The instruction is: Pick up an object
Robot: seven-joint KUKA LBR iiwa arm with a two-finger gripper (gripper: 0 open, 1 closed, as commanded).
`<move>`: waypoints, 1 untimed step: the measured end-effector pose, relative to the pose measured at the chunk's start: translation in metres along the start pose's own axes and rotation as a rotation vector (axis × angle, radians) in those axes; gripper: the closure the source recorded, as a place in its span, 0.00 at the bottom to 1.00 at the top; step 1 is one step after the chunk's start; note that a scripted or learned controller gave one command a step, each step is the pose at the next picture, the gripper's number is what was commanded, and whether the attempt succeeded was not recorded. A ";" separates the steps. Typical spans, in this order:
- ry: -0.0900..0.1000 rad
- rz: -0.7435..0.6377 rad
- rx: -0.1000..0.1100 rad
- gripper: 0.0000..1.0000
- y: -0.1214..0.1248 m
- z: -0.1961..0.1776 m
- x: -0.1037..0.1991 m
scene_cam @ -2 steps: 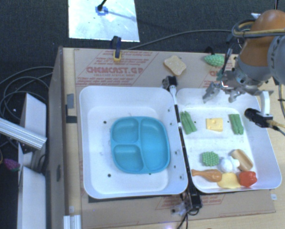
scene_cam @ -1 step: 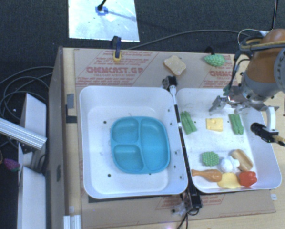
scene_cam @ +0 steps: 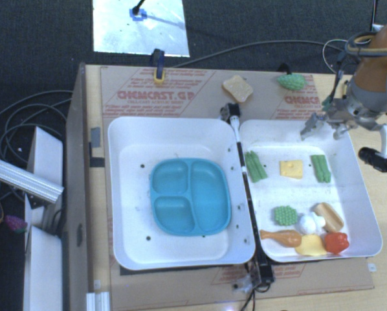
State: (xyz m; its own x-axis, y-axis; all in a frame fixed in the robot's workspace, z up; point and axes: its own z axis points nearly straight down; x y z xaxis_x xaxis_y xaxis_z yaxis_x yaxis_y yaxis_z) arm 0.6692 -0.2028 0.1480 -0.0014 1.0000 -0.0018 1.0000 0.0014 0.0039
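Note:
My gripper hangs over the far edge of the right bin, its fingers spread open with nothing between them. Below it in that bin lie a yellow cheese square, a green bean bundle and another green bundle. Near the front of the bin sit a green broccoli piece, a white egg, a hot dog bun, a chicken drumstick, a yellow piece and a red tomato.
The left bin holds a blue divided plate. Behind the bins, on the cardboard, lie a bread slice and a green toy. A clamp sits at the cardboard's far edge.

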 end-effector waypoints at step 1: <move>0.002 0.000 0.003 0.00 -0.030 0.051 0.002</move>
State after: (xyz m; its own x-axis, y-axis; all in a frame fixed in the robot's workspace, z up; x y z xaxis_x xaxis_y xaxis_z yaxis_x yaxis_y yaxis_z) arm 0.6394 -0.2007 0.0967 -0.0012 1.0000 0.0000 1.0000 0.0012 0.0004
